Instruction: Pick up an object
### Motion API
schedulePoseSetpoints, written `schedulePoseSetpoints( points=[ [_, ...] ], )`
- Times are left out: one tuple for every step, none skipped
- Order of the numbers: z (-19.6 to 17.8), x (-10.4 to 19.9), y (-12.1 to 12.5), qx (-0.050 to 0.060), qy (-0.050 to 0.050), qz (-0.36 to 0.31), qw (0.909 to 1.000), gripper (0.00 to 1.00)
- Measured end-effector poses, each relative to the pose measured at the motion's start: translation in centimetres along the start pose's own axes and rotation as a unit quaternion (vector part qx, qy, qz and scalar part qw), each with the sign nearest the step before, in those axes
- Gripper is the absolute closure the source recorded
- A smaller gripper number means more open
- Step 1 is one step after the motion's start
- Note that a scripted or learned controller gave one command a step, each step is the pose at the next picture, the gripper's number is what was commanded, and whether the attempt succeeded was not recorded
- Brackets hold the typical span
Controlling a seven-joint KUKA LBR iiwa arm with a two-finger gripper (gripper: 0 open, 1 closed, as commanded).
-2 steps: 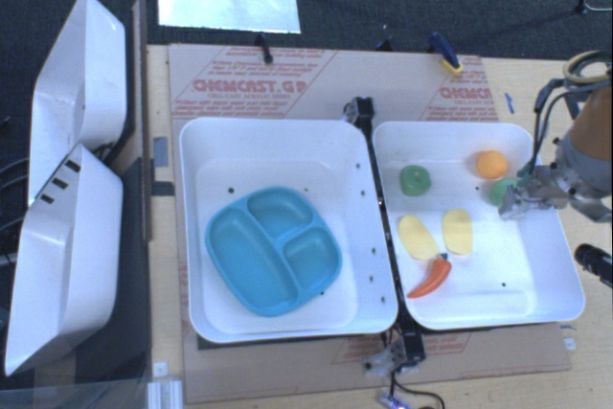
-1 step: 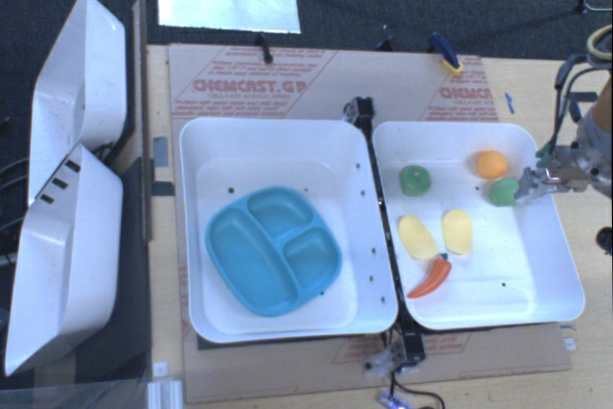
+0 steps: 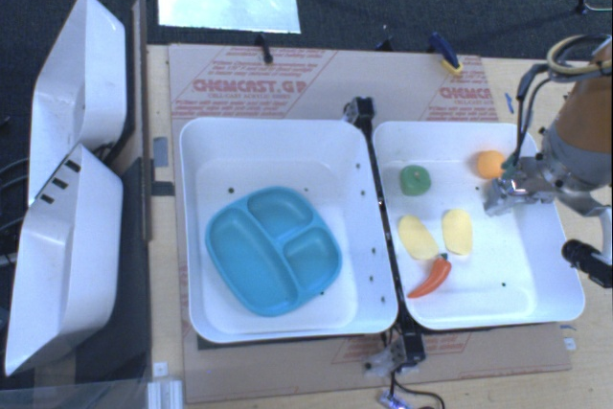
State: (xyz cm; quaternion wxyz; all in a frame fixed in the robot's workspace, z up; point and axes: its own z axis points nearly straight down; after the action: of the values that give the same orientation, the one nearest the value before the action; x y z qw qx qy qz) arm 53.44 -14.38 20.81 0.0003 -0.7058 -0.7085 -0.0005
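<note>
The gripper [image 3: 505, 194] hangs over the right bin [image 3: 536, 302], near its 3 o'clock side. I cannot tell how it is set. A small orange ball [image 3: 489, 164] sits just beside it, at about 11 o'clock. Two yellow pieces [image 3: 458, 231] lie at about 8 o'clock, long way up and down. I think the ball is the nearest thing to grab.

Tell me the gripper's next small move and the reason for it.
Probably a short drop and a nudge toward the round orange ball. The gripper sits just beside it at the right white bin's far right, nearer than the green round piece, with nothing seen between its fingers.
</note>
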Motion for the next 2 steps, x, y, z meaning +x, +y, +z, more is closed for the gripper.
schedulePoseSetpoints(
  points=[
    [-0.8, 5.9, 0.0, -0.001, 0.000, 0.000, 1.0000, 1.00],
    [-1.8, 10.6, -0.3, 0.000, 0.000, 0.000, 1.0000, 1.00]
  ],
)
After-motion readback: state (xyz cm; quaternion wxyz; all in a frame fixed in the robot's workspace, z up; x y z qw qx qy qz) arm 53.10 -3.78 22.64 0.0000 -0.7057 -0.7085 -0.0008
